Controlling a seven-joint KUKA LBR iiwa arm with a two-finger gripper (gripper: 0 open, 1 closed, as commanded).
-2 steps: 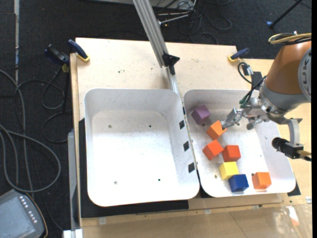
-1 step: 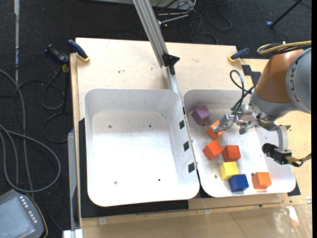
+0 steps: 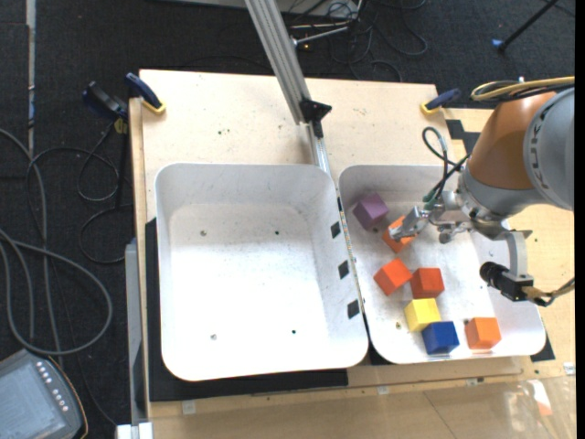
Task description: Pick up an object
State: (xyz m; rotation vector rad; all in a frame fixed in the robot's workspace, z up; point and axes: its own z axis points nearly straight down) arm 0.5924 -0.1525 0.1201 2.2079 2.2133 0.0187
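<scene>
Reaching in from 3 o'clock, the arm (image 3: 521,154) sets its gripper (image 3: 409,230) over the right bin (image 3: 457,350); an orange block (image 3: 397,237) sits pinched between its fingers. At 10 o'clock of it lies a purple block (image 3: 370,211). Toward 6 o'clock sit 2 orange cubes (image 3: 393,275) (image 3: 427,283), a yellow cube (image 3: 421,313), a blue cube (image 3: 441,337) and another orange one (image 3: 483,333). No writing is readable.

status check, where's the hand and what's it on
hand low in right bin, at a small orange block. grip unconfirmed. purple block close beside it.
</scene>
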